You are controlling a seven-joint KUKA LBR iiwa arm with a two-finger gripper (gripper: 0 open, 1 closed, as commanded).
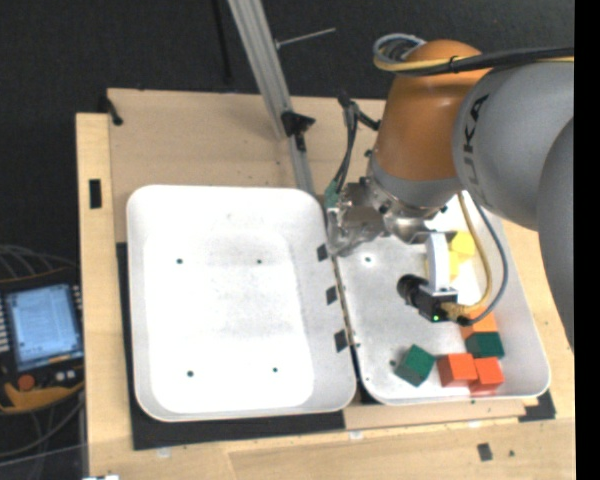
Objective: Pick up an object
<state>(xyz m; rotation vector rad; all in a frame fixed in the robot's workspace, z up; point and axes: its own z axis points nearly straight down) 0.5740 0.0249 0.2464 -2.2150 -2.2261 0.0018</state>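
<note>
Gripper [350, 230] sits low at the upper-left corner of the right bin [380, 393], tight against the wall it shares with the left bin [145, 268]. The wrist housing covers the tip, so I can't tell whether it is spread or closed, and I can't see anything pinched in it.

The wrist goes up into the orange band [430, 108]. The grey arm [525, 128] leaves by the upper right of the frame.

Pickable things are all in the right bin, on the floor, well apart from the gripper:
- yellow object [463, 248] is right of the wrist and partly hidden by cabling, shape unclear
- dark green block [414, 365] is at lower centre of the bin, tilted
- orange block [457, 369] is just right of it, and a second orange block [488, 374] touches that one
- green block [486, 344] is just above the orange pair

The left bin floor has grey scuffing and four dark dots. Black clips [331, 293] run along the seam between the bins.

Both bins sit on a pale wooden bench [180, 138]. A metal rail [260, 58] slants from top centre down to the bins' upper seam. A teach pendant [38, 328] with a lit screen is at the left edge of the frame, off the bench.
</note>
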